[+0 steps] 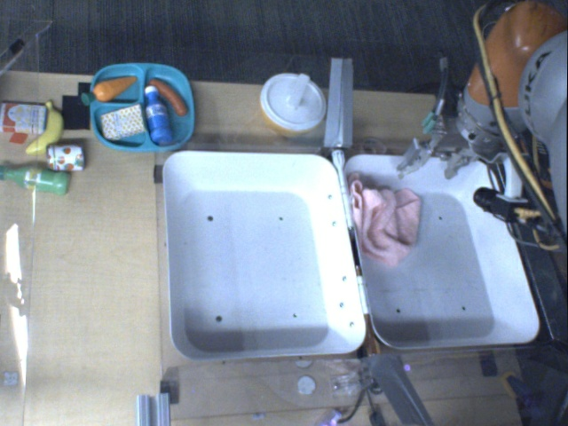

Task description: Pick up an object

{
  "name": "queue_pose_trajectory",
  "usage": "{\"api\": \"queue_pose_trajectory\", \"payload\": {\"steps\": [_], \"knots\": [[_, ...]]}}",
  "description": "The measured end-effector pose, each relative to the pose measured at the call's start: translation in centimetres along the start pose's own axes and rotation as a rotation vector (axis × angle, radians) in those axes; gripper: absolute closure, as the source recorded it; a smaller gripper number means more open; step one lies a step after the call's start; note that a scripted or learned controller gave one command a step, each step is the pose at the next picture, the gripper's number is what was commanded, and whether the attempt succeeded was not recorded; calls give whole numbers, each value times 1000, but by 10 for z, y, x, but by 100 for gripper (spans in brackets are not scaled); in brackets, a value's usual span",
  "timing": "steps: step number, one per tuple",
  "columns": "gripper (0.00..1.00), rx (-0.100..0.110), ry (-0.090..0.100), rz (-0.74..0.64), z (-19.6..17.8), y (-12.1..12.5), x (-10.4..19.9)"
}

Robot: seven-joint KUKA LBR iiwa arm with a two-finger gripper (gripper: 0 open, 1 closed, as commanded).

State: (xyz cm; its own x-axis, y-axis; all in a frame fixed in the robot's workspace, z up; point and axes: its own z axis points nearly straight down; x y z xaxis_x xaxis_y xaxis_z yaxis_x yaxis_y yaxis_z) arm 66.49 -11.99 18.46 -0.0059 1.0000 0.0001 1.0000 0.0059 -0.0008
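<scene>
Two white bins (253, 327) on wooden bench (80, 309), dark floor behind. One pink cloth (386, 224) in right bin, against left wall. One claw (435, 160) above far rim, spread, pinching nothing. One blue tray (182, 114), one cup (293, 103).

A pale wooden worktop (89, 282) fills most of the view. Dark grey carpet (231, 16) runs along the 12 o'clock edge. A metal post (337, 105) stands upright at 12 o'clock. Glare streaks the wood at 9 o'clock, under a clear panel's edge (27, 38).
</scene>
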Motion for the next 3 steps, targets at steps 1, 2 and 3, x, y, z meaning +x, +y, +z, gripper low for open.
{"api": "queue_pose_trajectory", "payload": {"steps": [1, 2, 3], "knots": [[0, -6, -1, -142, 89, -11, -2], [0, -1, 0, -221, 64, -38, -31], [0, -22, -8, -364, 92, -67, -17]]}}
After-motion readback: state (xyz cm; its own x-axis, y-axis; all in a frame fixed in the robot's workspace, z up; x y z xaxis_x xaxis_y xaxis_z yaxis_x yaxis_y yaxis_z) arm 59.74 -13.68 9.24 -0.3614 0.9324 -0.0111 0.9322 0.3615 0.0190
